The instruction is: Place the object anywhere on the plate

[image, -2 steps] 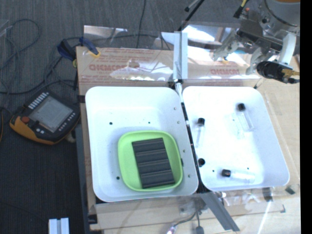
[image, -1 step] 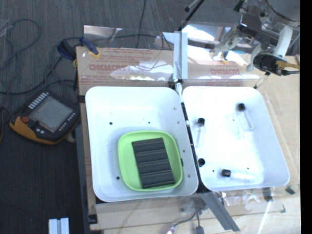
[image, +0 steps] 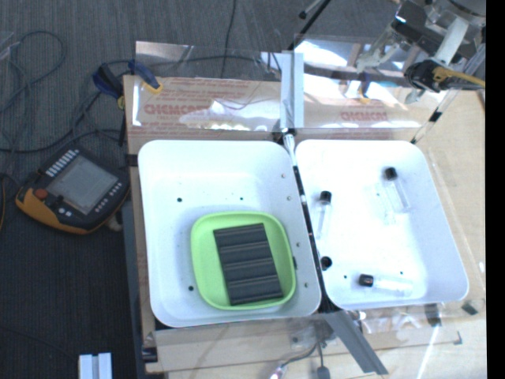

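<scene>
Task object: dark grey ribbed rectangular block (image: 248, 263), lying flat on the plate, its long side running from the near edge towards the far edge, slightly skewed.
Plate: lime-green square plastic plate with rounded corners (image: 203, 247), in the near half of the left bin; the block covers most of its middle and a green margin shows on every side.
Left bin: shallow white tray (image: 162, 196), holding the plate and the block.
Right bin: shallow white tray (image: 446, 227), touching the left bin along the middle seam.
Right bin contents: 3 clear tubes with black caps, well apart from each other: 1 near the far side (image: 395, 189), 1 small one just beside the seam (image: 323, 204), 1 lying near the front edge (image: 384, 282).
Gripper: black and white gripper (image: 424, 28) up at the far right, beyond the far corner of the right bin and well apart from the plate; how far it stands open cannot be told, and nothing can be seen held in it.
Tabletop: pale wood surface (image: 473, 133), visible to the right of the right bin.
Behind the bins: clear plastic sheet with red lettering (image: 213, 110), and a blue and yellow clamp (image: 138, 74) at its left corner.
Floor: dark carpet, with an orange and grey handheld controller (image: 73, 192) and black cables left of the bins.
</scene>
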Available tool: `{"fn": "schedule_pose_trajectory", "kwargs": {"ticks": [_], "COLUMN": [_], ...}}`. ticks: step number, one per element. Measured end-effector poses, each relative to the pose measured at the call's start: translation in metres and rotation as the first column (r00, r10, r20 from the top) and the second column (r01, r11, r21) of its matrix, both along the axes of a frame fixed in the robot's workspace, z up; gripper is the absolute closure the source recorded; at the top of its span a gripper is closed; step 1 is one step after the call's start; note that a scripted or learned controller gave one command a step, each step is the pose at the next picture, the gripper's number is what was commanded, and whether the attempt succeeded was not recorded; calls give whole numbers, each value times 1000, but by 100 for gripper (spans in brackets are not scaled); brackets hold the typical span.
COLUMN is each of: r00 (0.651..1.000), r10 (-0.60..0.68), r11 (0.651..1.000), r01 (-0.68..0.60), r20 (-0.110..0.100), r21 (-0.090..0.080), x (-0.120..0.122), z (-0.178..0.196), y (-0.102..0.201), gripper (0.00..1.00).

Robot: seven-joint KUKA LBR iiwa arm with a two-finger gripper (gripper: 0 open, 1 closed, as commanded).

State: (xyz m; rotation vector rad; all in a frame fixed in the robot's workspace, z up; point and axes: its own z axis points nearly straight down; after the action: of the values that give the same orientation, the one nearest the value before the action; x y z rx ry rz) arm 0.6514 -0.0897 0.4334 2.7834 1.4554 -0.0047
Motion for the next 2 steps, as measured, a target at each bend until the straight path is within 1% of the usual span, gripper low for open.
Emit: {"fn": "schedule_pose_trajectory", "kwargs": {"ticks": [1, 2], "r00": [1000, 998], "r10": [15, -62], "r11": [1000, 998], "r01": [-15, 62], "r20": [0, 0], "r21": [-1, 0], "x": [17, 17], "z": [0, 0], "y": [23, 36], "gripper": [0, 0]}}
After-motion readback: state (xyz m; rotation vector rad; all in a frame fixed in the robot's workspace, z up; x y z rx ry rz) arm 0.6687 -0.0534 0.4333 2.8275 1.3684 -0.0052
